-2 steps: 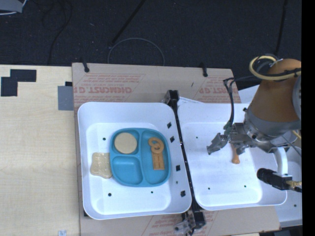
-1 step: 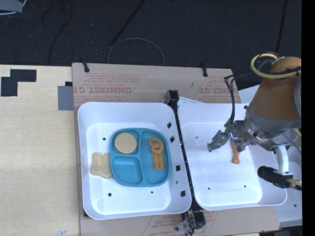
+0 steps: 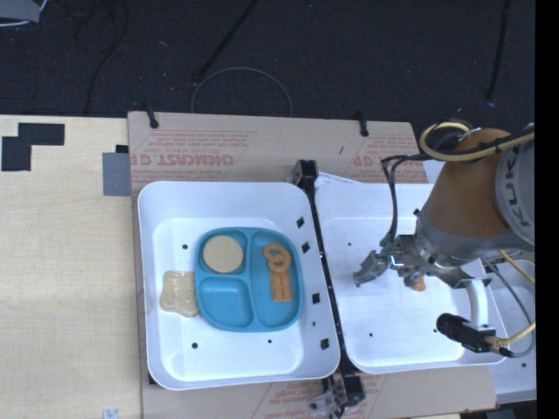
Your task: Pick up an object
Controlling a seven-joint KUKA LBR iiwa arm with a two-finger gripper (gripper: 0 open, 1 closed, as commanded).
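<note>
Arm [image 3: 476, 203] reaching from right, pincer [image 3: 371, 271] low over right bin [image 3: 384, 352].

Even overhead light is falling on the bench, and the two white bins [image 3: 166, 234] are reading bright, close to washing out. Top strip of the frame is sitting very dark, cables barely showing. Shadows are staying soft and short, a faint one under the blue tray [image 3: 229, 308]. Overall picture is looking slightly soft and grainy; the gripper [image 3: 384, 267] is blurring into clutter.
</note>
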